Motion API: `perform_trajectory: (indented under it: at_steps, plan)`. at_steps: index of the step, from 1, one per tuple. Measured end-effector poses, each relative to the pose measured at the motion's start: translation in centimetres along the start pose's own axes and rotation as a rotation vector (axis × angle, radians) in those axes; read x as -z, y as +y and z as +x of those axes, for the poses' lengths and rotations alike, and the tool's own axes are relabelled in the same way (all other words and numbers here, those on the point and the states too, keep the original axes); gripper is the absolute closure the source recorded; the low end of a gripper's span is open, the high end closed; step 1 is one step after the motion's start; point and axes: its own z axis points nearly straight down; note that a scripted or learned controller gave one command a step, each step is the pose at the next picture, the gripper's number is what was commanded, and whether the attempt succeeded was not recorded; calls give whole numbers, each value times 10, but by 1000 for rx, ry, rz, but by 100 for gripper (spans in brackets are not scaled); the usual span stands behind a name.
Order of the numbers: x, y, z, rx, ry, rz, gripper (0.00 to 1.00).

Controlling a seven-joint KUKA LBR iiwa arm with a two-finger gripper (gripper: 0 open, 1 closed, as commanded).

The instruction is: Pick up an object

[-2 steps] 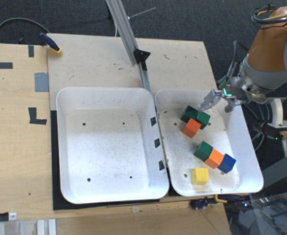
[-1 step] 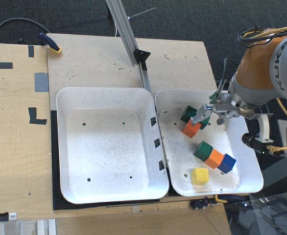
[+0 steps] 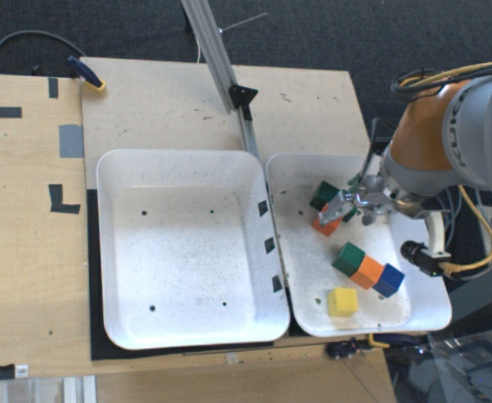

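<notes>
My gripper [image 3: 343, 207] reaches in from the right and hangs low over the upper middle of the right bin [image 3: 295, 177]. A dark green block [image 3: 321, 196] lies just left of it, with a small orange-red piece [image 3: 327, 222] right below that, and both sit close against the gripper's tip. I cannot tell whether either one is between its jaws. Toward the front of the bin lie a bar of green, orange and blue blocks [image 3: 368, 269] and a yellow cube [image 3: 342, 301].
The left bin [image 3: 112, 225] adjoins the right one along a shared rim. A slanted metal pole [image 3: 215, 47] comes down to the bins' back edge. Cables and a black connector [image 3: 422, 257] hang by the right bin's outer rim.
</notes>
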Motion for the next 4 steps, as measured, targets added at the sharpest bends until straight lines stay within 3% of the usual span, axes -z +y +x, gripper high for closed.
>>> perform_trajectory:
  at_steps: [1, 2, 4]
  plan:
    - [-54, -1, 1, 1, 0, 0, 0]
    - [-41, 0, 2, 3, 1, -4, 100]
    - [67, 5, -8, 0, -1, -11, 100]
